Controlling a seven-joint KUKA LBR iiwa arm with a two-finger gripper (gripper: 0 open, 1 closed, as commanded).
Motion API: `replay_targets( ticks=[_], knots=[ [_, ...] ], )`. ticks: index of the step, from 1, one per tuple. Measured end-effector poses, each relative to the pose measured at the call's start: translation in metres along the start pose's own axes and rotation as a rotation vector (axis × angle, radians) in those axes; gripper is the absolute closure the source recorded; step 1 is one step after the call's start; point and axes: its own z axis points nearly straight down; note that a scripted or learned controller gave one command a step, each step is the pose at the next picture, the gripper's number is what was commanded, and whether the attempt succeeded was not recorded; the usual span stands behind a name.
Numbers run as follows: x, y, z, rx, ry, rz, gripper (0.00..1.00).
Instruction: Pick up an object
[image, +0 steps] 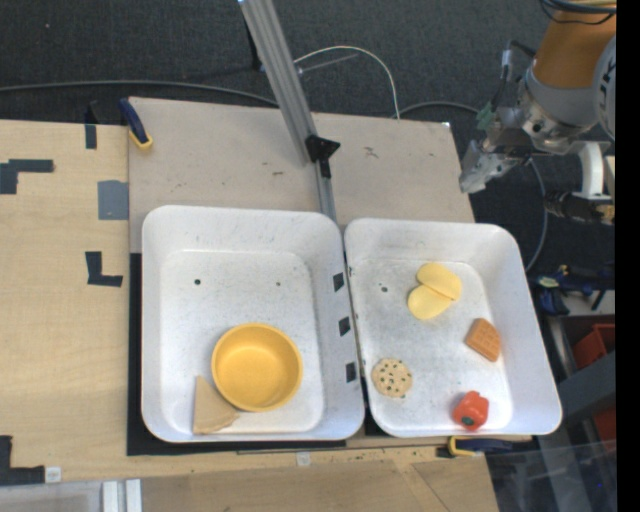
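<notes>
The right bin holds a pale yellow two-lobed piece, an orange-brown wedge, a round cookie and a small red pepper. In the left bin sit a yellow bowl and a tan triangular piece tucked under its edge. My gripper hangs above the bench beyond the right bin's far right corner, well apart from every object. Nothing is between its fingers that I can make out.
A grey metal pole slants from the top down to the divide between the bins. Cables run over the dark floor behind the bench. A yellow-and-blue clamp sits at the bench's far left corner.
</notes>
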Motion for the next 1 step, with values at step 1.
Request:
replay_targets(
  ticks=[1],
  knots=[
    [0.0501,-0.0281,0.0015,0.007,0.002,-0.003,1.0]
  ],
)
